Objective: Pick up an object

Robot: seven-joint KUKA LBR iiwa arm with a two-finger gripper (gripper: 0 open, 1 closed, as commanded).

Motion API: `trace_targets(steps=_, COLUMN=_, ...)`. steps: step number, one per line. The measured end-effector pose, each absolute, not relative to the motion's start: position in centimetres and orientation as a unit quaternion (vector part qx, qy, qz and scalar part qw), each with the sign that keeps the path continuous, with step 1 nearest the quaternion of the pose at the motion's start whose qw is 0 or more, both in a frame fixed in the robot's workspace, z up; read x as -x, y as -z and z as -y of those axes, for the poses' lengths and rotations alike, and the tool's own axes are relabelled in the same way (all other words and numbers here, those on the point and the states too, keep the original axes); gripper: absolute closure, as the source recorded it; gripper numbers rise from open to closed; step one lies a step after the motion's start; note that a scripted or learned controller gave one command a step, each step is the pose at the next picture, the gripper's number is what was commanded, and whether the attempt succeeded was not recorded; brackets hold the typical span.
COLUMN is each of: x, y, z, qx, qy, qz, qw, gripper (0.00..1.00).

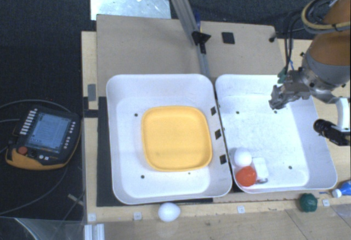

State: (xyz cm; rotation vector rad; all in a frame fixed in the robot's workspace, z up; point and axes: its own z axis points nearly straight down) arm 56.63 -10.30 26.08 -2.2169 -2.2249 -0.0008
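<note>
My gripper (277, 100) hangs over the upper part of the right bin (285, 140), reaching in from the right; nothing shows between its tips. In that bin's near left corner lie a white ball (242, 157), a red-orange ball (246, 176) and a small white block (259, 168), packed close together. They sit well below and to the left of the gripper. The left bin (123, 123) holds a yellow square plate (176, 137).
A white egg-shaped object (169, 211) lies on the bench in front of the left bin. A dark green ball (308, 202) rests off the right bin's near right corner. A teach pendant (41, 140) sits on the floor at left. A metal pole (184, 0) slants across the back.
</note>
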Motion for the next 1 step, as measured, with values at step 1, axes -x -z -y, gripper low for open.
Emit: trace_targets(steps=1, x=-58.95, y=-24.79, z=5.76, qx=0.706, qy=0.0003, qz=0.708, qw=0.000, gripper=1.00)
